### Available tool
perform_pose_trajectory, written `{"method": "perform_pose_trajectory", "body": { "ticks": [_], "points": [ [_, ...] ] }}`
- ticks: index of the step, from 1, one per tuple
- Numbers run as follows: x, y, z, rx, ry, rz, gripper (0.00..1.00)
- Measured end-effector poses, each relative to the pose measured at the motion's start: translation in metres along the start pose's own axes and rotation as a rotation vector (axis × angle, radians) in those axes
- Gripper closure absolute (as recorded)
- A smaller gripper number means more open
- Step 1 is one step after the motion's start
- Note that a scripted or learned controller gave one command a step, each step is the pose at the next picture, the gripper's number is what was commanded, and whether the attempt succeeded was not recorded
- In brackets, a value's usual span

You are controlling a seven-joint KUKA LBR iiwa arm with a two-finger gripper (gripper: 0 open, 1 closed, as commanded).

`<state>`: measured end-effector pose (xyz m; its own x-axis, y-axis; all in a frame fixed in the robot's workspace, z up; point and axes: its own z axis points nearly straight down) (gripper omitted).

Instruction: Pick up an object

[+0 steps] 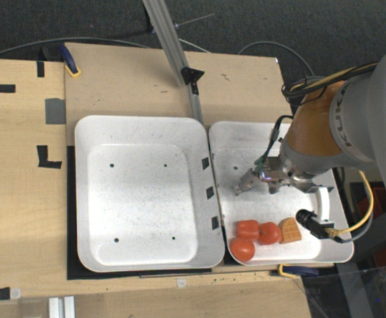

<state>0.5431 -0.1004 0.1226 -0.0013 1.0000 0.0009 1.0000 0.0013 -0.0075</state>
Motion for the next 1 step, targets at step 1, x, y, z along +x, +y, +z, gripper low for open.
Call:
{"method": "perform_pose_trajectory", "body": {
  "ticks": [1],
  "points": [
    [0.0002,0.0000,0.0349,-0.006,-0.002,0.000,0.00]
  ]
}}
